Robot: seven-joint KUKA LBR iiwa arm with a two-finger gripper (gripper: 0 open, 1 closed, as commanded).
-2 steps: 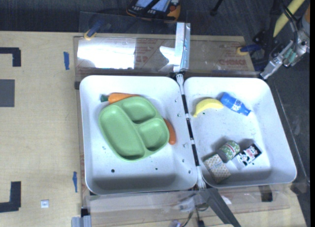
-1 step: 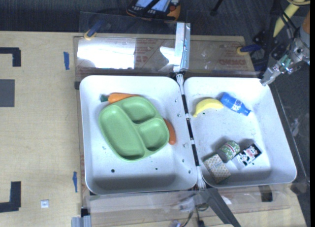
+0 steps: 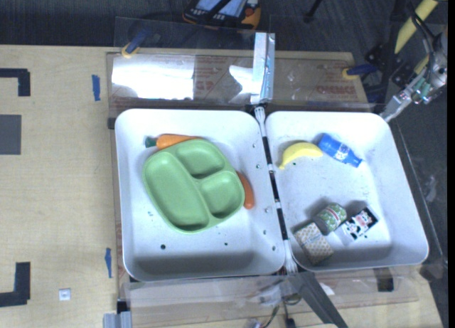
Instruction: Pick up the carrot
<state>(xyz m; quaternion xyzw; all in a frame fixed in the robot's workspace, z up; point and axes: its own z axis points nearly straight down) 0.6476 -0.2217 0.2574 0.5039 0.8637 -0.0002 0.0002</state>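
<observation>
Tabletop: pale wood tabletop (image 3: 57, 198) with black corner marks and bits of blue tape, carrying 2 shallow white bins side by side; dark floor beyond its far edge.
Background: 1 handheld pendant (image 3: 222, 5) with a lit screen lies on the dark floor past the bins; 1 clear plastic sheet (image 3: 192, 77) stands along the bins' far side.
Bins: 2, the left bin (image 3: 135, 248) and the right bin (image 3: 405, 198), touching along a central seam.
Left bin contents: 1 green divided tray (image 3: 193, 184) with 3 compartments, lying tilted across the bin; 1 carrot (image 3: 174, 140).
Carrot: orange, at the far edge of the green tray, partly hidden under its rim, green stem end toward the bin's left; 1 more orange sliver (image 3: 247, 191) shows at the tray's right edge, and I cannot tell whether it is the same carrot.
Right bin contents: 5 things, counted below.
Banana: 1 yellow banana (image 3: 301, 153), near the seam in the far half.
Blue item: 1 blue bottle-like item (image 3: 338, 149), just beside the banana on its right.
Near cluster: 1 round green tin (image 3: 330, 218), 1 black-and-white packet (image 3: 360, 224), 1 checkered pouch (image 3: 313, 241), close together.
Tool: the tool (image 3: 424, 86) sits at the far right, outside the right bin and well apart from the carrot; whether it is clenched or released, I cannot tell.
</observation>
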